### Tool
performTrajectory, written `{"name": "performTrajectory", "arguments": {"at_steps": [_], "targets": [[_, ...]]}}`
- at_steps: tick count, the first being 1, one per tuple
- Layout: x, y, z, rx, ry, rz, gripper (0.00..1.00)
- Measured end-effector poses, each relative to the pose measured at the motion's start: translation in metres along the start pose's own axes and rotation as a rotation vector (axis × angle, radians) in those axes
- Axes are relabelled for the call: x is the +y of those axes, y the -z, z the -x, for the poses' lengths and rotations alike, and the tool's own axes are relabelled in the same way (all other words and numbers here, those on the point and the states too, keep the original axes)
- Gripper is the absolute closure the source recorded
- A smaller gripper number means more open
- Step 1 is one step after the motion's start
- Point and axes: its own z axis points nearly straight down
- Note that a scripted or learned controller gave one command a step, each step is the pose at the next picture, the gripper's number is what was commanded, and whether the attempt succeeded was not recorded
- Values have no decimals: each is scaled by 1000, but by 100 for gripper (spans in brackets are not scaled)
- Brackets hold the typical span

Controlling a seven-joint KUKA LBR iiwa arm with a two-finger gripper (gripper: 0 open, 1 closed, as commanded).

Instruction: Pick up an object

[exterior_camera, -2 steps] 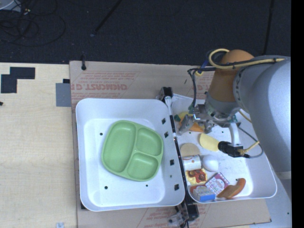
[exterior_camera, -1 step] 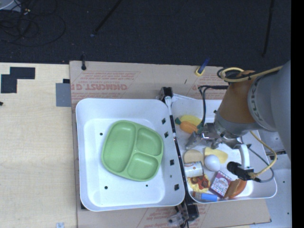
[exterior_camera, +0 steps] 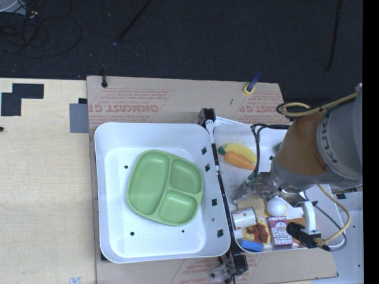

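The gripper [exterior_camera: 256, 185] is down in the right white plastic bin [exterior_camera: 267, 136], low among the clutter, its metal parts a grey tangle under the arm's wrist; whether it is spread or closed cannot be told from here. Just beside it sits a smooth white egg-shaped object [exterior_camera: 276, 206], and just behind it lie a yellow banana-shaped toy [exterior_camera: 240, 150] and an orange carrot-shaped toy [exterior_camera: 240, 160], touching each other. Nearer the front rim stand a small silver tin can [exterior_camera: 244, 218] on its side, a red carton with a printed label [exterior_camera: 280, 230] too small to read, and a blue piece [exterior_camera: 251, 246] at the edge. Above, the broad orange band [exterior_camera: 302, 147] meets the grey arm [exterior_camera: 346, 138]. The left white bin [exterior_camera: 112, 158] holds a matte green plastic plate with 3 compartments [exterior_camera: 165, 186]. Both bins rest on brown cardboard [exterior_camera: 172, 99] printed in red; its lettering reads upside down.
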Motion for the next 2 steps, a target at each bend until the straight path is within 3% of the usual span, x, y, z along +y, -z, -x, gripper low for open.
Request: {"name": "performTrajectory", "arguments": {"at_steps": [1, 2], "targets": [[-14, 0, -11, -2, -3, 4, 0], [-13, 9, -10, 0, -7, 1, 100]]}}
